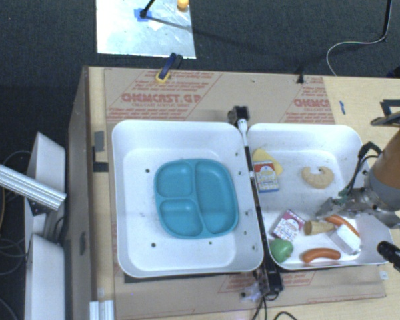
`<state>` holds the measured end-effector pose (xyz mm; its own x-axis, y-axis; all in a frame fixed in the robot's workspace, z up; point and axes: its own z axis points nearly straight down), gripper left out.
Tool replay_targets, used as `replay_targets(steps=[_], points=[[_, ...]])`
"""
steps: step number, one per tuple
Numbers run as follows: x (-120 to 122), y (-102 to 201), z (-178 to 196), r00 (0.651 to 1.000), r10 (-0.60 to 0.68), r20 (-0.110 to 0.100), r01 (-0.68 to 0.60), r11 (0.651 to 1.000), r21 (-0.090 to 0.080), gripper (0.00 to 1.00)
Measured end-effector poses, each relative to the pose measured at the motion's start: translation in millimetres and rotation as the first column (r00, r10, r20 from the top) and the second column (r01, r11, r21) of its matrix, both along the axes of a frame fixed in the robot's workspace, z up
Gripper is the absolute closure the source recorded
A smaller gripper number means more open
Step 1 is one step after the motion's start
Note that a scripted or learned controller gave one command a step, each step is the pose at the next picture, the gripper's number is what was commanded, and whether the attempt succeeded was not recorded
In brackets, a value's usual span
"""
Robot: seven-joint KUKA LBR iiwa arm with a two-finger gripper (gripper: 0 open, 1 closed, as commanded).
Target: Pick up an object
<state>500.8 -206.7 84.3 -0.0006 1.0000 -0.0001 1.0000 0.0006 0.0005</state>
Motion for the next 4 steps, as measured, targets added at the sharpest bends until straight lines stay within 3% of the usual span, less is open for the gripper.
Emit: replay_targets(steps=[1, 2, 3, 4], points=[[-14, 8, 0, 1.000, 0.000, 0.001, 0.000, 1.000, 0.000, 0.00], [-13, 8, 11, 1.000, 0.000, 0.004, 0.000, 1.000, 0.001, 1.00], [27, 113, 34, 1.000, 0.003, 0.001, -0.003, 1.000, 0.001, 1.00], [27, 112, 34, 1.000, 0.002, 0.001, -0.002, 1.000, 0.000, 0.00]])
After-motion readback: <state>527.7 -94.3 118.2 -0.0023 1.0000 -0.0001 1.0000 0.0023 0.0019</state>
